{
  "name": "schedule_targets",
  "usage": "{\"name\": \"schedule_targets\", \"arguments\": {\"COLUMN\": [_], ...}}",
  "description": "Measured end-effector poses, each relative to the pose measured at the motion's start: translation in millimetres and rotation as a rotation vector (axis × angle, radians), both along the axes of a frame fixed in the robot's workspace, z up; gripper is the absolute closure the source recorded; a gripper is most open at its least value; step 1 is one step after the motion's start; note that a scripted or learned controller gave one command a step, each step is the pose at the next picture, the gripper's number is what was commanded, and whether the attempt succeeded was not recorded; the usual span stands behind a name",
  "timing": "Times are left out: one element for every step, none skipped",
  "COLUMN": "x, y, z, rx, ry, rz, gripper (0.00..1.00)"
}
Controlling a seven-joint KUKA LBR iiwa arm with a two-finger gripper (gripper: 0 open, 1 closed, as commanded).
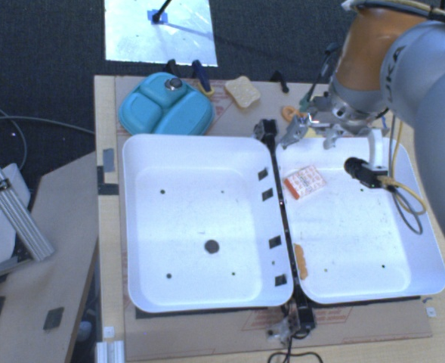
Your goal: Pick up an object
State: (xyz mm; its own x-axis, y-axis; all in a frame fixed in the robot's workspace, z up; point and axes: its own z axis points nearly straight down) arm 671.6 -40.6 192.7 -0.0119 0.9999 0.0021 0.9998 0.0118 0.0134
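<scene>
My gripper (311,136) hangs over the far left corner of the right bin (403,274), its two metal fingers (292,134) spread apart with nothing between them; it is open. A red-and-white packet (304,181) lies flat in that bin, a little nearer than the gripper. A small orange piece (301,262) rests against the same bin's left wall. The left bin (143,203) holds one small dark disc (211,246). The grey arm with its orange band (366,44) comes in from the upper right.
Behind the bins lie a blue lidded tray (165,108), a tan bread-like slice (242,91) and a small orange bit (290,113). A black fitting with a yellow cable (364,171) hangs from the arm over the right bin. A metal frame (10,210) stands at the left.
</scene>
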Motion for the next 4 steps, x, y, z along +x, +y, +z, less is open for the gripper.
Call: {"name": "schedule_targets", "arguments": {"x": [-4.2, -2.8, -1.8, -76.6], "y": [-72.2, -135.9, -70.6, -44.3], "z": [-67.2, -108.7, -107.1, -104.7], "rx": [-0.004, -0.005, -0.002, -0.002], "ry": [0.015, 0.009, 0.01, 0.01], "rz": [-0.016, -0.015, -0.005, -0.01], "gripper": [0.0, 0.0, 0.0, 0.0]}}
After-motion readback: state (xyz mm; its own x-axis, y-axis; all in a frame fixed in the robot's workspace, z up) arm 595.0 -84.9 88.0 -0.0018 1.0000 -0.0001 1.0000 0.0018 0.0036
